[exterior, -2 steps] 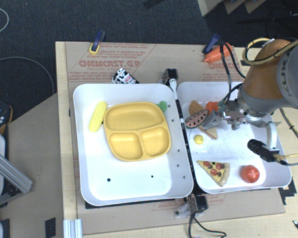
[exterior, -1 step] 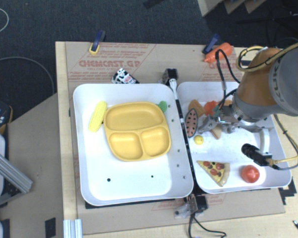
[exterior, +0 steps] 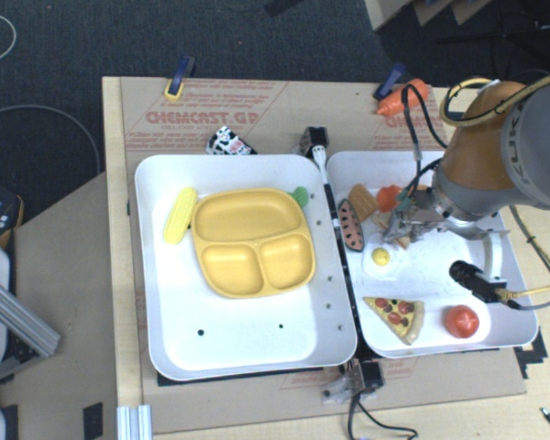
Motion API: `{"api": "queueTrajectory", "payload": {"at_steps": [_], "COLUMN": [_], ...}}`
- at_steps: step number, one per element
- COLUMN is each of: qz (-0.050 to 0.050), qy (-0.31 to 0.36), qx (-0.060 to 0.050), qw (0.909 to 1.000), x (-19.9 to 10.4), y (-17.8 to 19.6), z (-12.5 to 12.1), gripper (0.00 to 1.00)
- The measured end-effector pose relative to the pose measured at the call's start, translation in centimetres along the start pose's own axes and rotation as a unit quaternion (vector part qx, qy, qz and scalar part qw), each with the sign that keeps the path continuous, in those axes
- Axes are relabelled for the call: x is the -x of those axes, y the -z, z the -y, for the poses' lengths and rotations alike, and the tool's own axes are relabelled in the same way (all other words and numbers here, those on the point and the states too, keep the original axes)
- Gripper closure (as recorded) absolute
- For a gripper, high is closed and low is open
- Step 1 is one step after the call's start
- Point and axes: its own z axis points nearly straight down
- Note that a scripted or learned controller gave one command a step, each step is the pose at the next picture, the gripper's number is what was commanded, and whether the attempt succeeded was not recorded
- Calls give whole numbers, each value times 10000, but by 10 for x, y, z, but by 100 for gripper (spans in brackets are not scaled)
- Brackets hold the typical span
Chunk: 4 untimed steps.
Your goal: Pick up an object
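My gripper hangs low over the upper middle of the right bin, and the arm reaches in from the right. Just below and left of it lies a fried egg. A brown bread piece and a small red-orange item sit up and left of it. A watermelon slice lies along the bin's left wall. At the bin's front are a pizza slice and a red tomato. I see nothing held.
The left bin holds a yellow divided tray, a corn cob at its left and a small green item at its upper right. A black-and-white toy and an orange item lie on the bench behind the bins.
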Motion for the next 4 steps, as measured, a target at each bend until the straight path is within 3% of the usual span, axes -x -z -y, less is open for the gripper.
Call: {"api": "queueTrajectory", "payload": {"at_steps": [2, 3, 4], "qz": [12, 8, -15], "qy": [-3, 6, 25], "qx": [8, -2, -43], "qw": [10000, 10000, 10000], "x": [13, 13, -32], "y": [114, 128, 137], "z": [12, 11, 43], "gripper": [100, 100, 100]}}
